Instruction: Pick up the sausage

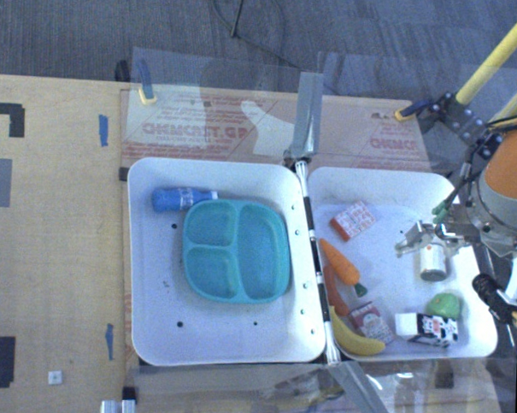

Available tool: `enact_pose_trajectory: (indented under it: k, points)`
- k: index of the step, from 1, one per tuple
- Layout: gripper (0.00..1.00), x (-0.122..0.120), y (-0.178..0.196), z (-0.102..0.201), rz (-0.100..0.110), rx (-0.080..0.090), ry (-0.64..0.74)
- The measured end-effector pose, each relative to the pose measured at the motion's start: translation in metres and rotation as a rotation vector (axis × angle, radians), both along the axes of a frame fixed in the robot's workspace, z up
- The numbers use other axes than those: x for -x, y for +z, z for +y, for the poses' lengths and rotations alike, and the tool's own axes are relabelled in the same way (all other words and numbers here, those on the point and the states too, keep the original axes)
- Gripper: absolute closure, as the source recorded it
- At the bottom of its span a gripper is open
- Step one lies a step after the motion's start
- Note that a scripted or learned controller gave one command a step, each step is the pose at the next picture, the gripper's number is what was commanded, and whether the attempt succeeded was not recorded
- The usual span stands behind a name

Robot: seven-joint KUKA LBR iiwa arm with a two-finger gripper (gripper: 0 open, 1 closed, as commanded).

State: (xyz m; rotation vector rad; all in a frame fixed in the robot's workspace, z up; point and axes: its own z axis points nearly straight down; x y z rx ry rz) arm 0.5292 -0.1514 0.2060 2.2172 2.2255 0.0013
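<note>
The sausage is a slim red-brown piece lying along the left wall of the right bin. It is partly under an orange carrot, with a banana at its near end. My gripper hangs over the right half of that bin, well to the right of the sausage and a little farther back. Nothing is visibly held in it. A small white cylinder sits right below the gripper.
The right bin also holds a red-and-white packet, a small wrapped snack, a milk carton and a green lump. The left bin holds a blue divided plate and a blue bottle.
</note>
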Motion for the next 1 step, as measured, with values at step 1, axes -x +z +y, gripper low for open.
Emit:
enact_pose_trajectory:
  k: [1]
  points:
    - [0.00, 0.0426, -0.1078, 0.0084, -0.012, 0.003, 0.135]
